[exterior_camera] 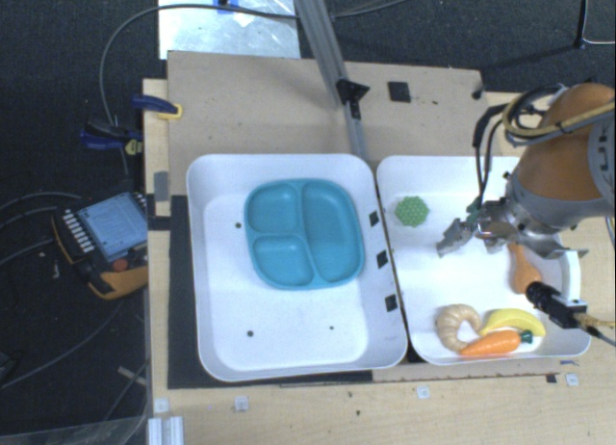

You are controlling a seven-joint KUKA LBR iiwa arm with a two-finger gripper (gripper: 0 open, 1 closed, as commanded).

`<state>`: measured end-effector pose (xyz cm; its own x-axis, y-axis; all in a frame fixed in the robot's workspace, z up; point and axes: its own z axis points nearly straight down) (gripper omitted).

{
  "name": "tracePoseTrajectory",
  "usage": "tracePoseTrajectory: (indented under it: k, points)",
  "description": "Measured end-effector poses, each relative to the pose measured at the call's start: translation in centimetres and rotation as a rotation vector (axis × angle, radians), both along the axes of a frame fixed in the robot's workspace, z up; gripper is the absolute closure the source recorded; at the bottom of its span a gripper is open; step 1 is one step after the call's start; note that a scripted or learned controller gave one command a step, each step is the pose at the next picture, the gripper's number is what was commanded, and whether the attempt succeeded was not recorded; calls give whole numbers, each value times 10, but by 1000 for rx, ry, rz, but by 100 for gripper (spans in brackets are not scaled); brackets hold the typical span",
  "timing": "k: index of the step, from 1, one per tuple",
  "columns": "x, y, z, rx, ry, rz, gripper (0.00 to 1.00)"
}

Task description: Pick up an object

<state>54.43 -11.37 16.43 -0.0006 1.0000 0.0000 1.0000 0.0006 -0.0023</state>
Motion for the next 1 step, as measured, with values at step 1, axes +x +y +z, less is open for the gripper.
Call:
tracePoseTrajectory:
  k: [1]
  points:
    - [-1, 5, -43, 1, 0, 1, 0]
